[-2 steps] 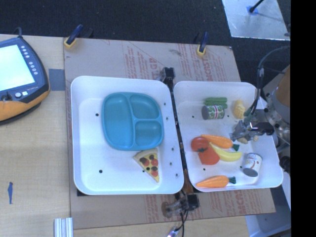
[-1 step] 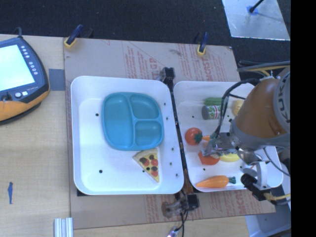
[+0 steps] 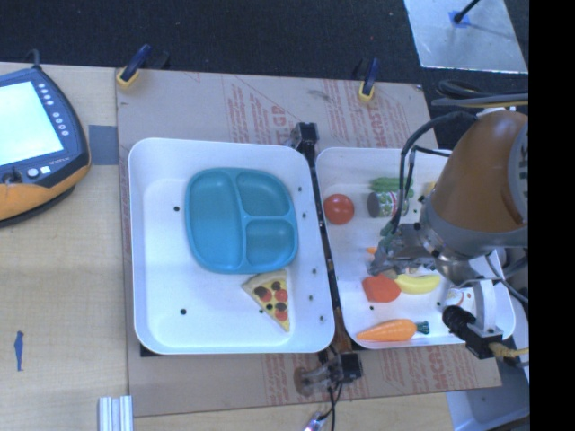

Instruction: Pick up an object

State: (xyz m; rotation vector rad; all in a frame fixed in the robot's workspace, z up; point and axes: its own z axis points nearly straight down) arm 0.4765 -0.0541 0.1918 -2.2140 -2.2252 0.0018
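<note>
Camera view has my gripper (image 3: 388, 260) low in the right bin (image 3: 346, 164), crowded just above a red piece (image 3: 381, 288) and a banana (image 3: 418, 284) lying left-right. Whether it's closed, I cannot tell. A carrot (image 3: 388, 331) lies lengthwise along the near wall.

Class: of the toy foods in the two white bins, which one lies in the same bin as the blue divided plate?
The toy pizza slice, lying just below the blue divided plate in the left bin; the others sit in the right bin.
</note>
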